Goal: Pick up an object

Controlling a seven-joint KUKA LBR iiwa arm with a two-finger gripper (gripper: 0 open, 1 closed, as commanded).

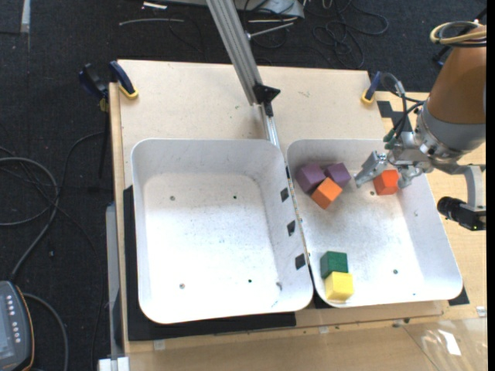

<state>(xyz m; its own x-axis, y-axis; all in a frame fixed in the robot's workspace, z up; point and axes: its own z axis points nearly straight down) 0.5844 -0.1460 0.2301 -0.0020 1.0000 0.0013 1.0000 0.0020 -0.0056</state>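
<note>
Using the metal divider strip (292, 226) between the two bins as my reference point here. Off to its left is the left bin (147, 207), just a white tray with some speckly dirt on the floor.

Right of the strip is the right bin (433, 246). Closest to the strip, up toward the far end, there are two purple blocks (322, 175) side by side, touching, with an orange block (327, 192) tucked right against their near side. Further down toward the near end, still not far from the strip, a green block (334, 263) sits with a yellow block (339, 285) touching its near edge.

Farther right from the strip, near the bin's far right wall, is a red-orange block (386, 182). The gripper (384, 175) is right on it, fingers (369, 170) pinching it from either side as far as I can see, so the claw is clamped on that block. I can't tell whether the block rests on the bin floor or hangs just above it. The arm (456, 91) comes in from the right.
</note>
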